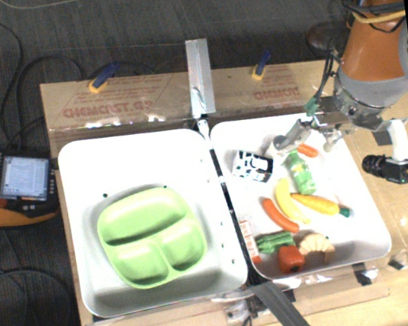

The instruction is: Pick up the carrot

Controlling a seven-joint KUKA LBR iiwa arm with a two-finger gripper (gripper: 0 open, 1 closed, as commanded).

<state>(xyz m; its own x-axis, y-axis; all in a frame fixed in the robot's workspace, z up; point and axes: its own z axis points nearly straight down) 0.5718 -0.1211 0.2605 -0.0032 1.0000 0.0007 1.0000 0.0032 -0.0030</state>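
Carrot (320, 204) lies slantwise, green end toward lower right.
Gripper (307, 133) hovers above the right bin's (372, 206) back; fingers' spread unclear.

arm (375, 44): cut off by right edge | pincer (313, 132): blurred, fingers unreadable | small carrot (307, 150): partly hidden beneath it

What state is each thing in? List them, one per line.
carrot: lying flat in the right bin, beside the banana.
green tray: upright in the left bin, nothing in its compartments.
gripper: above the right bin's far edge, apart from the carrot.
handheld screen: lit.
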